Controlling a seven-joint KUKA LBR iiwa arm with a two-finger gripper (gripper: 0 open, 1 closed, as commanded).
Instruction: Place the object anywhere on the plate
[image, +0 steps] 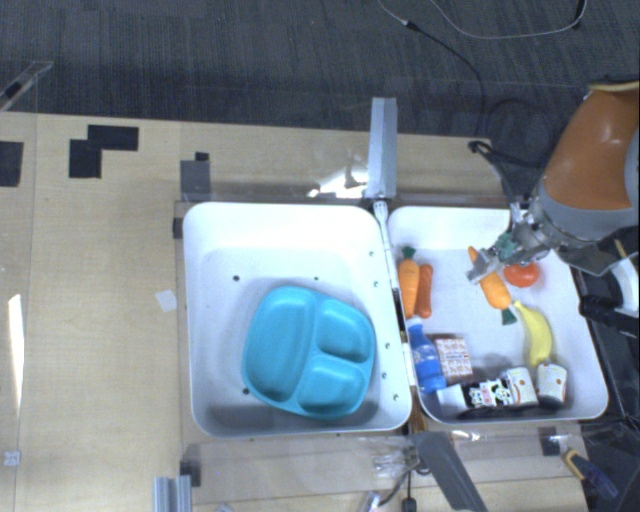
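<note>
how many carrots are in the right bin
2. One carrot lies along the bin's left wall beside the divider; a second carrot lies just below the gripper. Others may be hidden under the arm.

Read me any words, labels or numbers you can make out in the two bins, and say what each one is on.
None can be read.
Red-and-white packet: has print, too blurred.
Black-and-white carton: has markings, too small.
Blue bottle: label unreadable.
Blue plate: no text visible.
</note>
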